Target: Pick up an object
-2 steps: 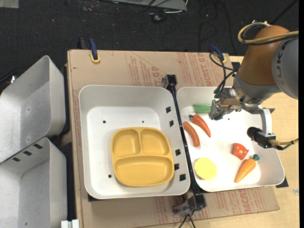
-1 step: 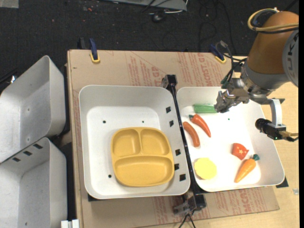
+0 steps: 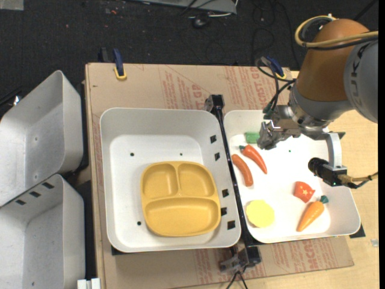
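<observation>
The right bin [image 3: 343, 221] holds several toy foods: a red chili pepper [image 3: 255, 158], an orange-red sausage [image 3: 242, 168], a yellow disc [image 3: 260, 214], a red strawberry [image 3: 304, 191], an orange carrot [image 3: 311, 215] and a green piece [image 3: 251, 138] partly hidden at the bin's upper left. My gripper [image 3: 268, 138] hangs low over the upper left of this bin, just right of the green piece and above the chili. Its fingertips are dark and blurred against the bin.
The left bin [image 3: 114, 161] holds a yellow compartment tray [image 3: 179, 198]. A black divider [image 3: 227, 167] runs between the bins. A black fitting [image 3: 322, 170] on a white bracket sits over the right bin. Two white bins [image 3: 36, 161] stand off the bench at left.
</observation>
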Controlling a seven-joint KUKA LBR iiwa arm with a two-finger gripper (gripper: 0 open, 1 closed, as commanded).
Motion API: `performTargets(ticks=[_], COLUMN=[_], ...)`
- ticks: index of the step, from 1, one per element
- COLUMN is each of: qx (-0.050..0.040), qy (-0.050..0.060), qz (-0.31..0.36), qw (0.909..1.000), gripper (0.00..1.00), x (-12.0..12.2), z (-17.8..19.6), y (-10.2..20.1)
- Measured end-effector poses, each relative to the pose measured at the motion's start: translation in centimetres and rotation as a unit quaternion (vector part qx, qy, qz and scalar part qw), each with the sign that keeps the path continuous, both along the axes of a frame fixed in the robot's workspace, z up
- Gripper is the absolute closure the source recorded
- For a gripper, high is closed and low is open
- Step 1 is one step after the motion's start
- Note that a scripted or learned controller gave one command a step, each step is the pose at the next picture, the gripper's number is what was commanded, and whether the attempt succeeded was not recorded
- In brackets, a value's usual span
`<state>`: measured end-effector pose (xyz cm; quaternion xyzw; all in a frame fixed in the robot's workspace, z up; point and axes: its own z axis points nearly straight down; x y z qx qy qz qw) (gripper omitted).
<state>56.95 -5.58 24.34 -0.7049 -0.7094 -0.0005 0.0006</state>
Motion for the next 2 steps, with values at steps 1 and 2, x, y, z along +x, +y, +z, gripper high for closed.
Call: performTargets(ticks=[1,2], qx=[-0.0001,0.0], qy=[0.001,0.001], qz=[0.001,0.001], qw=[1.0,1.0], gripper=[1.0,1.0], x=[-1.5,-3.0], z=[0.0,-1.5], y=[6.1,11.3])
